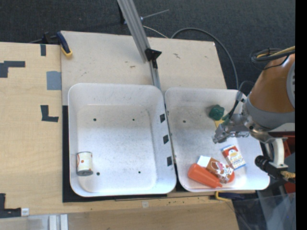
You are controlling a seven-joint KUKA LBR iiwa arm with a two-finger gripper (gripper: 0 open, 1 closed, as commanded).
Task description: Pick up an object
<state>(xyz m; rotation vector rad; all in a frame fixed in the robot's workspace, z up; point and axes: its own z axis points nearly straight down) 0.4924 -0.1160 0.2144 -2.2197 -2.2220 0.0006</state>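
Observation:
My gripper hangs over the right bin, low above its floor, with nothing seen between its fingers. A small green block lies just behind it. In front of it to the right lies a small red and white carton. An orange carrot-shaped piece and a red and white packet lie near the bin's front rim. A small white can with a red label stands in the front left corner of the left bin.
A metal pole slants up from between the bins at the back. A black cable loops behind the right bin. The grey and orange arm fills the right side. A blue and yellow clamp sits at the back left.

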